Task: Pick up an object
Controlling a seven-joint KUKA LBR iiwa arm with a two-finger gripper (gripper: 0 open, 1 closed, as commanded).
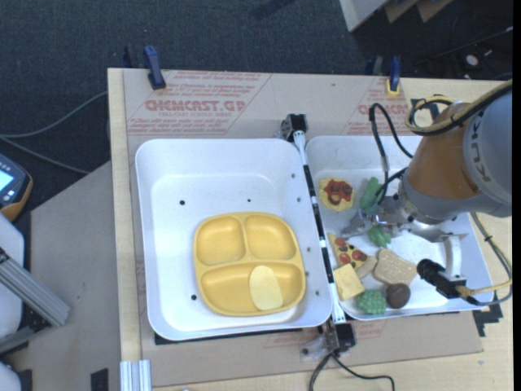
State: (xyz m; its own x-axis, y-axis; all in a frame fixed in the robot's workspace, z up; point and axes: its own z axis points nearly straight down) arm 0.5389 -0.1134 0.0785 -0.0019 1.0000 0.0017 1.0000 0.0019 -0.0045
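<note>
Reaching in from the right, the grey arm [456, 169] with its orange band bends down over the right bin [346, 155]. The gripper [373, 218] hangs low in the middle of that bin's left half. Its tip is a dark, blurred tangle from this height, so I cannot tell whether the claw is wide or narrow, nor whether anything sits in it. Small toy foods lie crowded about it. A round pizza piece [336, 192] with red spots lies up and to the left of the gripper, near the bin's left wall. A long green piece [372, 191] lies just above the gripper, and a green lump [379, 236] lies just below it, perhaps touching it. Further toward the near edge are a red-spotted slice [352, 256], a tan cracker [395, 267], a yellow cheese wedge [348, 283], a knobbly green broccoli [373, 301] and a brown ball [398, 295]. The last two lie side by side close to the near wall. The left bin [163, 177] holds a yellow divided plate [218, 241] lying flat, with a pale oval disc [264, 287] in its wide near compartment
</note>
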